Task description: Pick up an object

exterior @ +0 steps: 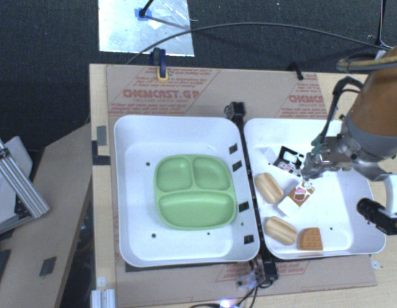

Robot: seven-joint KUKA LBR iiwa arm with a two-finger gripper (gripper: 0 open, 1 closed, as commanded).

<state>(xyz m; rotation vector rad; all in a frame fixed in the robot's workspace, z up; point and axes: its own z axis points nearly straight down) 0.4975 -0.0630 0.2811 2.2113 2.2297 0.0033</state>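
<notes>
Light is bright and even, falling from above; the two white bins (pixel 185 133) come out near overexposed, their rims washed pale. A foil sheet (pixel 145 17) at the top glares strongly. Shadows are soft and short, lying close under the green tray (pixel 195 191). The arm (pixel 378 108) at the right looks slightly blurred, and fine detail is grainy throughout.

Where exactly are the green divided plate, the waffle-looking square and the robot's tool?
green divided plate (pixel 195 191): camera view, on the ridge where its three compartments meet.
waffle square (pixel 310 239): camera view, middle of its top face.
tool (pixel 309 172): camera view, at the tips of its fingers above the right bin.
</notes>
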